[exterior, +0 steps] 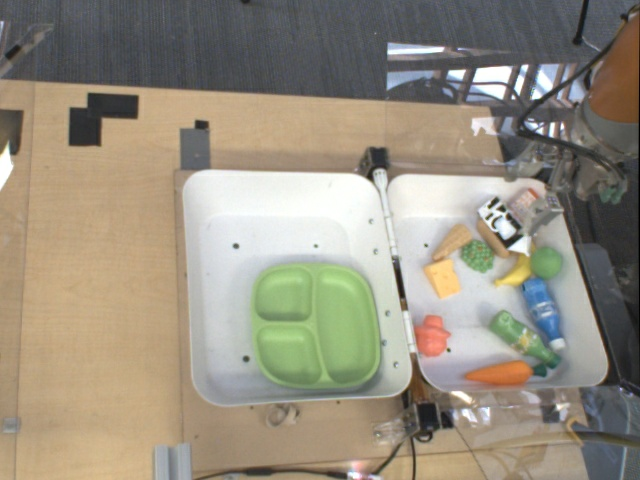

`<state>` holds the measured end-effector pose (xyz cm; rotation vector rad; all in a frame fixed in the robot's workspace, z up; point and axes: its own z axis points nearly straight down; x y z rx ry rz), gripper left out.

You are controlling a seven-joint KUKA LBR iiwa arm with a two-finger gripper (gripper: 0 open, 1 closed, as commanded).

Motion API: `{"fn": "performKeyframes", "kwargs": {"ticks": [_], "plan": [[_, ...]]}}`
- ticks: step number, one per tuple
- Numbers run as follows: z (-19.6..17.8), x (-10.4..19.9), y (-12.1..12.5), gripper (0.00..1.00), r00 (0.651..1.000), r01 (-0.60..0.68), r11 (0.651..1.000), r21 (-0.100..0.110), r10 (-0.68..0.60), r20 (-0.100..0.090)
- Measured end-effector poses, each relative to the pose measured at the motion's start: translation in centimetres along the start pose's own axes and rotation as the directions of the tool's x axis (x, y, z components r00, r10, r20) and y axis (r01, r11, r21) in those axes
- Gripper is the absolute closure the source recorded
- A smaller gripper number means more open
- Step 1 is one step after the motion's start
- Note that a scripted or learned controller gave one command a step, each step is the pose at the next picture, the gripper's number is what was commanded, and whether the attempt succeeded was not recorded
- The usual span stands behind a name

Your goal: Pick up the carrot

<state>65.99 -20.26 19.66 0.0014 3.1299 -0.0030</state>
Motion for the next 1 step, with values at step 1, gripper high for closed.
{"fn": "performKeyframes", "kwargs": {"ticks": [1], "plan": [[1.69, 4.50, 6.39, 0.00, 0.997, 0.077, 0.997, -0.004, -0.077, -0.001]]}}
